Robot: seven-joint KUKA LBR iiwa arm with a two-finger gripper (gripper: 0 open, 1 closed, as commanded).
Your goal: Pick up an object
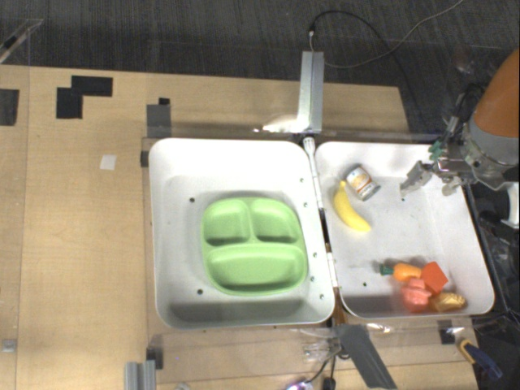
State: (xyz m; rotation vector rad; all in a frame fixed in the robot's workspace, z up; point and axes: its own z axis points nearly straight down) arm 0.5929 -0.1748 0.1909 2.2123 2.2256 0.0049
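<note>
Banana beside small can, label unreadable, claw near

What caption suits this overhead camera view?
Robot gripper hovers over right bin of toy food; green tray fills the left.

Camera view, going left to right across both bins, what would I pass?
Left bin → green divided plate → banana → small can → gripper, above the right bin. The cluster of toy foods at the bin's near corner overlaps these in order, so I skip it.
</note>
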